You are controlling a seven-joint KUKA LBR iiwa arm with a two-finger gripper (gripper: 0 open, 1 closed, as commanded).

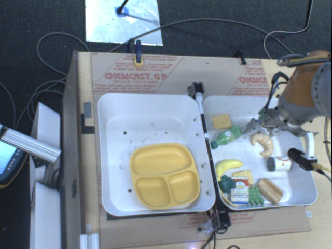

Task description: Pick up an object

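Croissant (264, 143) lies just below the gripper (263, 123), long axis running downward; its grip state I cannot tell.

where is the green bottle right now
The green bottle lies in the right bin, near its left wall, below the yellow sponge and above the banana.

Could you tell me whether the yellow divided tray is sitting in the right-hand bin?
No, the yellow divided tray lies in the left bin, while the right bin holds the toy food.
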